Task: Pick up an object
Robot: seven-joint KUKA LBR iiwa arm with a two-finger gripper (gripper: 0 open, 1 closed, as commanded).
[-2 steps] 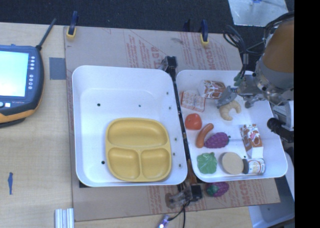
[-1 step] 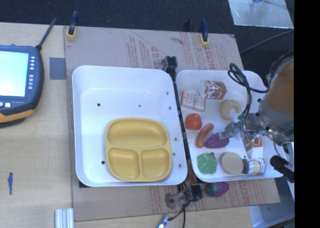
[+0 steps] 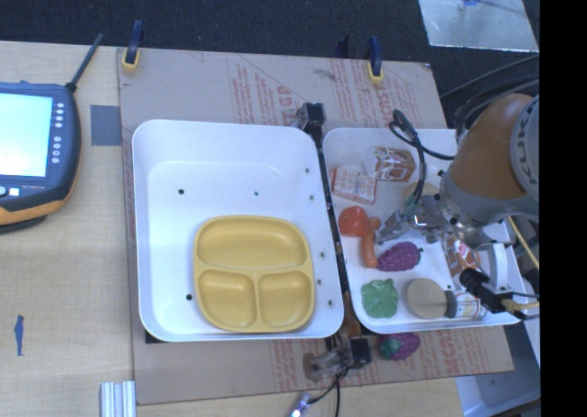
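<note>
Camera view, nearest edge: purple toy point(image 3: 401, 345) lies on the cardboard sheet point(image 3: 229, 85) just outside the right bin point(image 3: 353, 145), beside a clamp and cable; it is out of the picking area.
Left bin point(image 3: 156, 186): holds a yellow divided plate point(image 3: 254, 272) and nothing else I can make out.
Right bin contents: green toy point(image 3: 379, 298), purple grapes point(image 3: 399, 256), orange carrot-like toy point(image 3: 359, 227), tan round piece point(image 3: 425, 298), two printed packets point(image 3: 367, 177) near the far wall.
Gripper point(image 3: 417, 220): low over the middle of the right bin, just beside the grapes.
Jaws: cannot tell from this angle; nothing is visibly held between them.
Task's thing: any toy in the right bin; the grapes and the carrot-like toy lie closest to the gripper.
Risk, crowding: the toys lie close together, so a closing grasp could push one aside or catch two at once.
Risk, shape: rounded toys may slip out on the lift.
Risk, wall: the tan piece sits near the bin's near wall, leaving little room.
Writing: red print repeats across the cardboard, too small to read; packet labels are illegible; the pendant point(image 3: 27, 149) on the table shows a blank bright screen.
</note>
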